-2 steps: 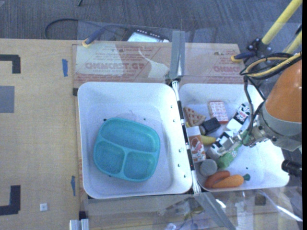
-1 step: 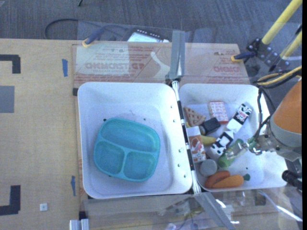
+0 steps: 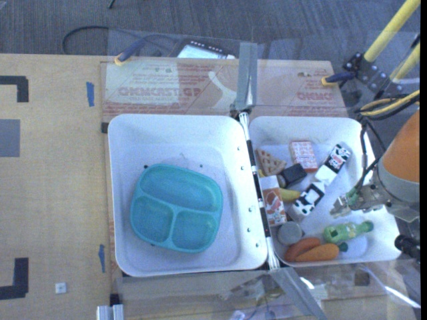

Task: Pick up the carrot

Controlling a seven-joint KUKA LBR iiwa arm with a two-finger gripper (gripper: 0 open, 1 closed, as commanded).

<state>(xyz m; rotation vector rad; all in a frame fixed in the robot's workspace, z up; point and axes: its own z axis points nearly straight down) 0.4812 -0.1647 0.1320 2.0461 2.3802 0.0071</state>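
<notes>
Carrot (image 3: 312, 251) lies at right bin's (image 3: 263, 127) near edge, beside green toy (image 3: 347, 231). Gripper (image 3: 347, 204) hovers just beyond it; finger state: cannot tell. Best descend straight over carrot's middle, avoiding green toy.

Plastic bins, plastic toys, bare wood and carpet around me

Both white bins, the left (image 3: 120, 179) and the right (image 3: 267, 127), look like smooth moulded plastic with a soft sheen; the teal divided plate (image 3: 175, 207) is smooth plastic too, slightly glossy. The carrot (image 3: 312, 250) has a matt orange skin, plastic or rubbery, and the green bottle (image 3: 347, 231) beside it shines a little. My pincer (image 3: 348, 204) looks like bare grey metal, dull. The tabletop (image 3: 50, 179) is pale unfinished-looking wood, matt, with blue tape strips (image 3: 89, 93) on it. The floor (image 3: 280, 12) is grey carpet, rough.
</notes>
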